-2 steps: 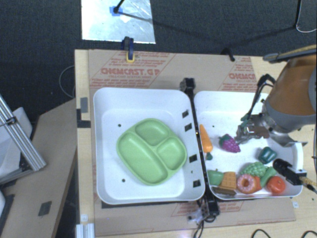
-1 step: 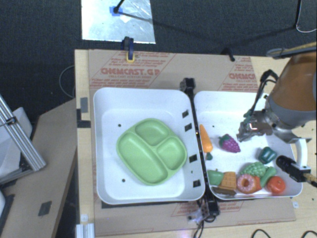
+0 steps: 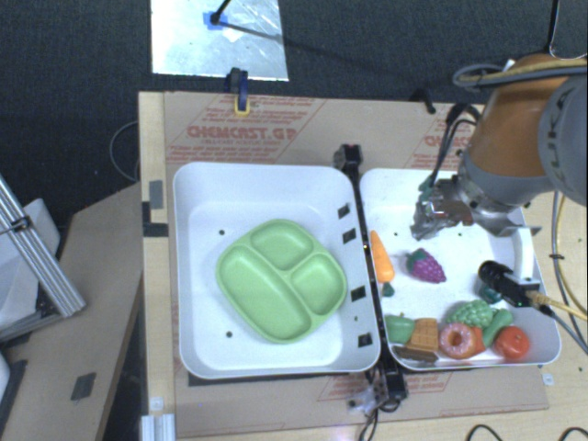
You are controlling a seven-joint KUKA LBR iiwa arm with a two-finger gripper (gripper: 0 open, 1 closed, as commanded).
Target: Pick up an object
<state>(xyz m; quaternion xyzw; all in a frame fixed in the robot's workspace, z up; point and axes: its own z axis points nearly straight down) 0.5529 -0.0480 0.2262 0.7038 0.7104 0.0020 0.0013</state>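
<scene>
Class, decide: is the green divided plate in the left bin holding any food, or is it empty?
Empty. All three compartments of the green divided plate show bare green surface.

Glossy green plastic plate [image 3: 280,280] in smooth white plastic bin [image 3: 202,246].

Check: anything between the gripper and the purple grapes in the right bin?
No. In the camera view, the gripper hangs just above the purple grapes, with bare white floor of the right bin between them. The carrot lies off to the side.

A pale green three-compartment plastic plate [image 3: 280,280] lies in the left shallow white bin [image 3: 197,200]. A shiny foil sheet [image 3: 218,26] lies beyond the brown cardboard-covered worktop [image 3: 276,127].
</scene>
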